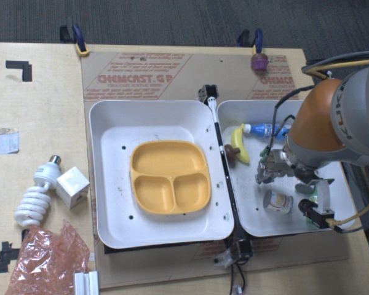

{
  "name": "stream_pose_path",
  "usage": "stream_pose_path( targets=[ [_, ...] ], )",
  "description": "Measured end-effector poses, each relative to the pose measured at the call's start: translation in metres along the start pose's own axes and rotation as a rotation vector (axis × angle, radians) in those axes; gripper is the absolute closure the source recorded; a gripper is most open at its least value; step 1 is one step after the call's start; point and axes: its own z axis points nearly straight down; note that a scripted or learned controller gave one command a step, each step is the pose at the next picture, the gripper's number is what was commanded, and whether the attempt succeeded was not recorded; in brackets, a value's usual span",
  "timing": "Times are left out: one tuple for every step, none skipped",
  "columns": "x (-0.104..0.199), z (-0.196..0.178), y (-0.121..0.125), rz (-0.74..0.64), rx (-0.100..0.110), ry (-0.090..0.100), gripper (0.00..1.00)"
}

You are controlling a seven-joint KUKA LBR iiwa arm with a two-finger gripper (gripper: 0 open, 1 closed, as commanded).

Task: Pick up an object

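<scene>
The gripper (267, 171) hangs low in the right bin (246, 217); can't tell how it's set from up here. Just below it lies a small pale cup (278, 201) on its side, probably light, thin-walled, easy to crush, best pinched across the body. Up and left of the gripper sits a banana (237, 143), soft and curved. The cardboard (141, 72) behind the bins reads "CHEMCAST".

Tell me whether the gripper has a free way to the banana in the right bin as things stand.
Probably yes. The gripper hangs over the right bin, just right of the banana, with bare bin floor between them. The banana lies against the bin's left wall, which may crowd a finger.
</scene>
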Motion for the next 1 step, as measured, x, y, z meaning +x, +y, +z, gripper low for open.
stream_pose_path(
  targets=[
    [0.0000, 0.0000, 0.0000, -0.001, 0.000, 0.000, 0.00]
  ],
)
